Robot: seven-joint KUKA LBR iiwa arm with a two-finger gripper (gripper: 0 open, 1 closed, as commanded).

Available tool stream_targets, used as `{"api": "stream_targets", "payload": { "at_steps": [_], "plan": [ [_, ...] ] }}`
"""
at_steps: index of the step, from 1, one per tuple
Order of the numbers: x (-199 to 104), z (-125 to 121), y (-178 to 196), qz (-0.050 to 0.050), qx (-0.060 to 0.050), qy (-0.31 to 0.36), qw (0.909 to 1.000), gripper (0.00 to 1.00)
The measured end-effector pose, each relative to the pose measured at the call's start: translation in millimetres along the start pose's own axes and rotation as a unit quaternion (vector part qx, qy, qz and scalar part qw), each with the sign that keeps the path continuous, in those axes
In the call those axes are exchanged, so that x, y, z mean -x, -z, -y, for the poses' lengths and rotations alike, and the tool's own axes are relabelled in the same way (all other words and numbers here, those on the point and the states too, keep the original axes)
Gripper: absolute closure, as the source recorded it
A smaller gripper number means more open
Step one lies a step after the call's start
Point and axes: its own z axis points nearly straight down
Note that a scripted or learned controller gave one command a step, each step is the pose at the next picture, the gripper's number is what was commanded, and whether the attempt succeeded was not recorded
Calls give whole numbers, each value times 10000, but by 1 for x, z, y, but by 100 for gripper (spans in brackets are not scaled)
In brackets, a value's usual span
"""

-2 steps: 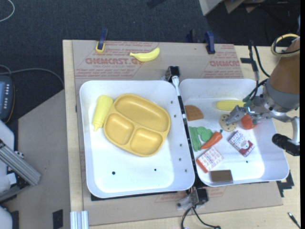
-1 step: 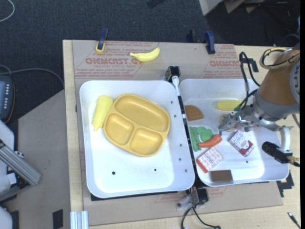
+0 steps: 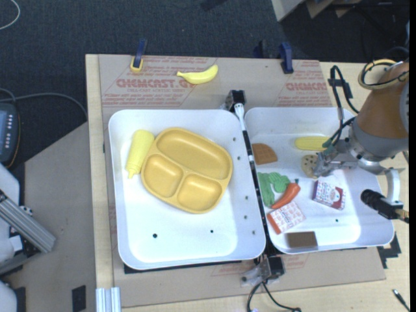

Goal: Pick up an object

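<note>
My gripper [image 3: 321, 166] is low in the right bin [image 3: 370, 236], near its back half, with the arm coming in from the right. It sits right beside a small round tan biscuit [image 3: 308, 165] and just below a yellow banana-shaped piece [image 3: 311, 143]. A red and white packet [image 3: 328, 194] lies just in front of the gripper. Further left are a brown round piece [image 3: 264, 153], a green toy [image 3: 273, 183] and an orange-red carrot-like piece [image 3: 286, 194]. Nothing shows as lifted.
Another red and white packet [image 3: 286, 217] and a brown block [image 3: 301, 240] lie near the right bin's front. The left bin [image 3: 169, 239] holds a yellow divided plate [image 3: 186, 169] and a yellow bottle [image 3: 137, 151]. A yellow banana [image 3: 198, 75] lies on the cardboard behind the bins.
</note>
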Motion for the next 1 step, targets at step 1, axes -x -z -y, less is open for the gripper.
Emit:
{"api": "stream_targets", "payload": {
  "at_steps": [1],
  "plan": [
    [-1,5,45,11,25,2,10000,100]
  ]
}}
